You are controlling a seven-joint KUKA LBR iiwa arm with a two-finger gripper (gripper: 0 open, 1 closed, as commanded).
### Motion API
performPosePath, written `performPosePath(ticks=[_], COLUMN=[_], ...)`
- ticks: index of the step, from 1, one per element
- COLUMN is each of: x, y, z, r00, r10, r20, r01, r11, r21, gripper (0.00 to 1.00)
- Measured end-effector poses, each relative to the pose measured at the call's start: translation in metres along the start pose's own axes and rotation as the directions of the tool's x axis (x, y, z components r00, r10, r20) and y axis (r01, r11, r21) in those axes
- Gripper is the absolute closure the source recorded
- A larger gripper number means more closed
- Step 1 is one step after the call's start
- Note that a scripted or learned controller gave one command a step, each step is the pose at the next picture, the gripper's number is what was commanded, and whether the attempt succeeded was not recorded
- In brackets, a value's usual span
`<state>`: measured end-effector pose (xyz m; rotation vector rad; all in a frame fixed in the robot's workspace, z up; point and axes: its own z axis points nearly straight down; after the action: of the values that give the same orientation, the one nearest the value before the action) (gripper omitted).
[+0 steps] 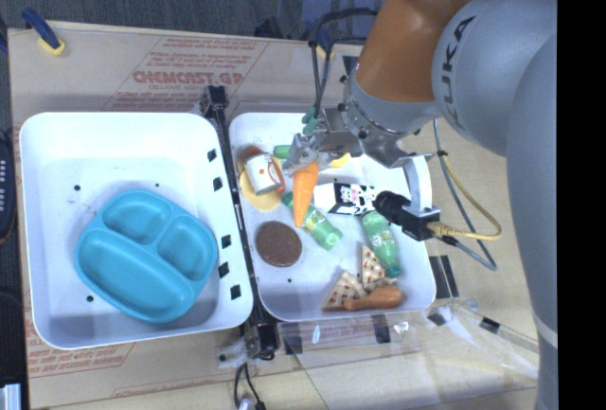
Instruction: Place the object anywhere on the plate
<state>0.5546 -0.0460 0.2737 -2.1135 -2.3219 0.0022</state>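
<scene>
The gripper [305, 145] is low over the far part of the right bin [417, 290], just above the top of the toy carrot [303, 192]; whether its fingers are spread or pressed together I cannot tell. The carrot lies among other toy food, next to a brown round cookie [279, 243] and a green bottle [382, 240]. The blue divided plate [144, 253] sits in the left bin [57, 138]

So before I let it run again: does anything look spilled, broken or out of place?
Nothing looks spilled or broken. The toy food lies jumbled in the right bin, with the carrot under the gripper. The blue plate sits flat in the left bin.
</scene>
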Motion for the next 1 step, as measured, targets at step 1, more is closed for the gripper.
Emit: performPosePath(ticks=[1], x=[0.0792], y=[0.0062], z=[0.0297], r00=[1.000], r10=[-0.025], r20=[0.000], r01=[0.025], r11=[1.000], r21=[0.009], gripper=[1.00])
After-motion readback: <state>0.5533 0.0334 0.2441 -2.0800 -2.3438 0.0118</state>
